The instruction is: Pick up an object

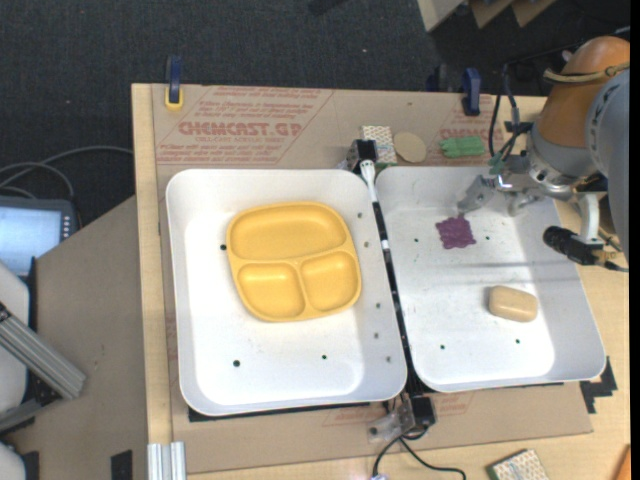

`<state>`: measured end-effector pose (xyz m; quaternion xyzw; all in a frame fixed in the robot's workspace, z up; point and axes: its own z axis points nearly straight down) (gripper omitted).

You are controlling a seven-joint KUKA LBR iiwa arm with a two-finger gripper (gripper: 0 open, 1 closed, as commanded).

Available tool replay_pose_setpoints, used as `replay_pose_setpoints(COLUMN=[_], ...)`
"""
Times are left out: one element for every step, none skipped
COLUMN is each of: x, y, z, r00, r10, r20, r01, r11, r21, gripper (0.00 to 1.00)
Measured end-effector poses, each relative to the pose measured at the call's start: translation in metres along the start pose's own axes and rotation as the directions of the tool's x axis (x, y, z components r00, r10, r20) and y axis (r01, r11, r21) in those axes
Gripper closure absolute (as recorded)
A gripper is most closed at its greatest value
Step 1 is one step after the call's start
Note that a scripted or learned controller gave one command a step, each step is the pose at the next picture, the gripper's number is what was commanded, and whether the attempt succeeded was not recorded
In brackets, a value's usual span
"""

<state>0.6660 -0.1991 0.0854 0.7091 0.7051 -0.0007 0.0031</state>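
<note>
In the right bin (560, 363) lie a small purple object (455, 233) near the middle back and a beige rounded block (513, 303) toward the front right. My gripper (496, 199) hangs over the back of this bin, just up and right of the purple object and apart from it. Its two grey fingers are spread, with nothing between them. The arm with its orange band (590, 63) reaches in from the upper right.
The left bin (200, 348) holds a yellow divided plate (293, 260). Behind the bins, a round tan disc (409, 147) and a green piece (462, 148) rest on the cardboard. A black cable end (568, 242) hangs over the right bin's right side.
</note>
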Motion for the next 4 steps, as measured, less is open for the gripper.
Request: replay_pose_setpoints(x=[0.071, 0.060, 0.060, 0.147], y=[-0.003, -0.050, -0.047, -0.078], z=[0.000, 0.000, -0.011, -0.107], r00=[1.000, 1.000, 1.000, 1.000], r10=[-0.012, -0.004, -0.005, -0.015], r20=[-0.009, -0.006, -0.005, -0.008], r01=[0.012, 0.004, 0.005, 0.015], r11=[1.000, 1.000, 1.000, 1.000], r21=[0.005, 0.008, 0.002, -0.006], gripper=[0.00, 0.00, 1.00, 1.00])
